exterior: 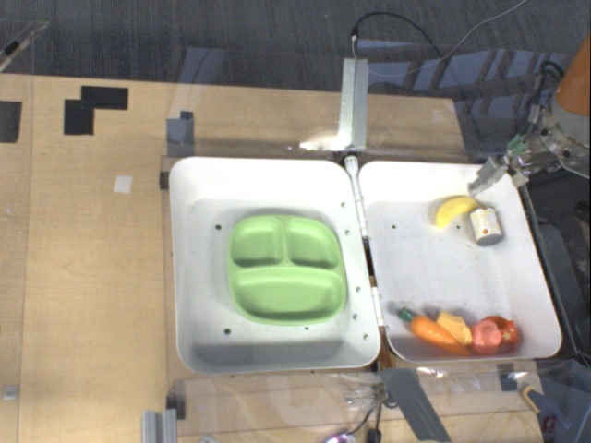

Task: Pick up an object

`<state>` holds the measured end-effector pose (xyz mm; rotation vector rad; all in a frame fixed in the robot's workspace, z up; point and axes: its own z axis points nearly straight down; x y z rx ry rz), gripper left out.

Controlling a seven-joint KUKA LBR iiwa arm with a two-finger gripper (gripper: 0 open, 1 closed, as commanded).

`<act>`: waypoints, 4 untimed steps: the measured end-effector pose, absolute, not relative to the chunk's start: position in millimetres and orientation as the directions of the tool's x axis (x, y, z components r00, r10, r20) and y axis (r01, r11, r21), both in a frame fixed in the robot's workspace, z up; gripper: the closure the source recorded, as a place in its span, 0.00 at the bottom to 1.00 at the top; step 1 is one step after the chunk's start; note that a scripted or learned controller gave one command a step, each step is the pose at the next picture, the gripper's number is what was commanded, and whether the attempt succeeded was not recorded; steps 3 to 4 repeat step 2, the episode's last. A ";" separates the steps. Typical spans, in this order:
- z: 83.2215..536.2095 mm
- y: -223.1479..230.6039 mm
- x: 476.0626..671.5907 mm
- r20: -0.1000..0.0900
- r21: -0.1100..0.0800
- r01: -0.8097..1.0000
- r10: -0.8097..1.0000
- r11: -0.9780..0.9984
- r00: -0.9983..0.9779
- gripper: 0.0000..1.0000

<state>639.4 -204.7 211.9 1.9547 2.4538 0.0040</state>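
The right bin [416,257] holds several small objects. A yellow banana [453,211] lies near its far right, with a small grey can [486,226] touching it on the right. Along the near edge lie an orange carrot [426,329], a yellow piece [454,326] and a red object [495,334], close together. My gripper [501,168] hangs over the bin's far right corner, just above and to the right of the banana and the can. Nothing shows in its grasp.
The left bin [194,247] holds a green divided plate [286,268] at its middle. A metal post [355,109] stands behind the seam between the bins. A black cable [406,26] runs across the dark floor beyond the bench.
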 end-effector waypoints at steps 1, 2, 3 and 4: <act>108.9 -202.1 621.3 -0.005 0.009 0.974 0.974 0.225 -0.225 0.00; 89.0 -160.7 671.6 -0.003 0.009 0.982 0.982 0.187 -0.187 0.00; 89.0 -160.7 671.6 -0.003 0.009 0.982 0.982 0.187 -0.187 0.00; 89.0 -160.7 671.6 -0.003 0.009 0.982 0.982 0.187 -0.187 0.00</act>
